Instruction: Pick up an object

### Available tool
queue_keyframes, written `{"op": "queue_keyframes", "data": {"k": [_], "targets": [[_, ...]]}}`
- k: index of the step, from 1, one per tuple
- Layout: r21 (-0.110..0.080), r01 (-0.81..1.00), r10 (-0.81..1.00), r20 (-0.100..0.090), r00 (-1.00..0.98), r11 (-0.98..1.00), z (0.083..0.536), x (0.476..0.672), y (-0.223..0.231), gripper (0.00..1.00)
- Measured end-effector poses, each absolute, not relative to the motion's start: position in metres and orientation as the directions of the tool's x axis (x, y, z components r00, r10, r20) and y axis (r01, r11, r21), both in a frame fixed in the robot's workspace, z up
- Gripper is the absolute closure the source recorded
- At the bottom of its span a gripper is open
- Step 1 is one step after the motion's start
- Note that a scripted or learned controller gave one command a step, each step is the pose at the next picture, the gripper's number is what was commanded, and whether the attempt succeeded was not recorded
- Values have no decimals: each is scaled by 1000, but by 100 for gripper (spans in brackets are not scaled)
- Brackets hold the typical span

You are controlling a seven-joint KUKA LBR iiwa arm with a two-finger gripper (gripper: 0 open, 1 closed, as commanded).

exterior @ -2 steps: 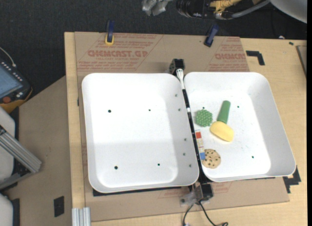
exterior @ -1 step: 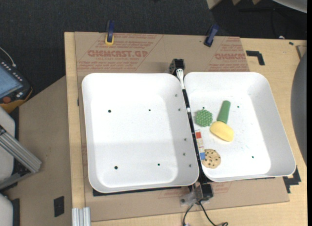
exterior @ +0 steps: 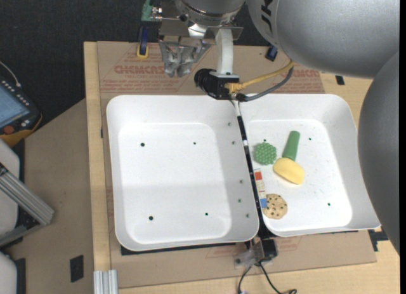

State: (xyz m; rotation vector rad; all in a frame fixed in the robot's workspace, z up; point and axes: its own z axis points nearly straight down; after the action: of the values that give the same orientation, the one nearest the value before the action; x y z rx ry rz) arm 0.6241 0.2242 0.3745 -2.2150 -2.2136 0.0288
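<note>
Grey arm (exterior: 323,16) looms closest, filling the top right. Gripper (exterior: 179,64) hangs past the left bin's (exterior: 127,159) far rim, fingers close together, nothing between them. Well apart, in the right bin (exterior: 339,159): green cylinder (exterior: 292,145), yellow piece (exterior: 288,172), green disc (exterior: 265,153), cookie (exterior: 275,206).

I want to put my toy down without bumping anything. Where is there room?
The left bin has the most bare floor, wall to wall. In the right bin, the far corner and right side are free. It is crowded beside the middle divider: green bumpy disc, green cylinder, yellow lump, cookie.
</note>
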Motion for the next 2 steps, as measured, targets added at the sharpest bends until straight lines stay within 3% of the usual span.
{"op": "queue_keyframes", "data": {"k": [1,2], "targets": [[21,1000,1000,6,-2,2,543,636,224,100],[4,1000,1000,0,2,-2,535,668,224,100]]}}
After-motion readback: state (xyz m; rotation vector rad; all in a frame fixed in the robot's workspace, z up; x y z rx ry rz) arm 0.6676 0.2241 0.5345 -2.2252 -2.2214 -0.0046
